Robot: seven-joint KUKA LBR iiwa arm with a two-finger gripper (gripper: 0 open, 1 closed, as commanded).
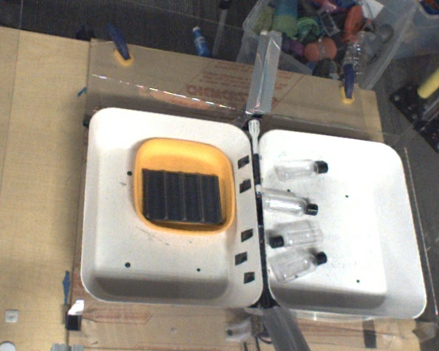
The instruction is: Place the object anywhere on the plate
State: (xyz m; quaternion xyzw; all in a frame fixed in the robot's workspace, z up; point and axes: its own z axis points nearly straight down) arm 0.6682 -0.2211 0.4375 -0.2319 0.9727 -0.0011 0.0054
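An orange-yellow plate (pixel 147 156) with rounded corners lies in the left white bin (pixel 102 251). A dark, ribbed rectangular object (pixel 181 198) rests flat on the plate, covering its middle and lower part. In the right white bin (pixel 375 227), several clear vials with black caps lie on their sides near the left wall; the top one (pixel 300 169) is at the back, and the lowest one (pixel 298 262) is toward the front.
A divider with black clips (pixel 246 215) runs between the two bins. A clear box of colourful toys (pixel 325 19) stands behind the bench. The wooden bench top (pixel 14 181) stretches to the left of the bins.
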